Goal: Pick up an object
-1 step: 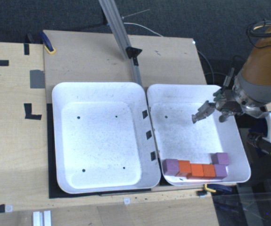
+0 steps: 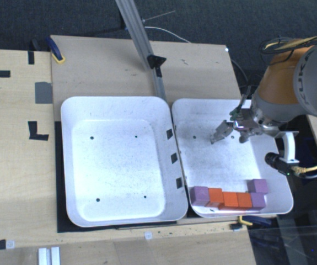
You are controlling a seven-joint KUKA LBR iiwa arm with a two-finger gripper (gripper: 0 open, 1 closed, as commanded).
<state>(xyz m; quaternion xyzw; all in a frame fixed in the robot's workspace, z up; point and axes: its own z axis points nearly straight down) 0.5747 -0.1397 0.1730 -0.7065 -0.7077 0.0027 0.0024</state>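
A row of blocks lies along the near edge of the right bin (image 2: 202, 115): a purple block (image 2: 200, 194) at the left, orange blocks (image 2: 228, 199) in the middle, and purple blocks (image 2: 258, 192) at the right. My gripper (image 2: 228, 138) hangs over the middle of that bin, well behind the blocks. It is open, with nothing between its fingers (image 2: 219, 134).
The left bin (image 2: 70, 148) sits beside the right one, their rims touching. A slanted metal pole (image 2: 138, 29) runs from the top of the view to the bins' far edge. The arm's orange band (image 2: 279, 84) is above the right bin's far right corner.
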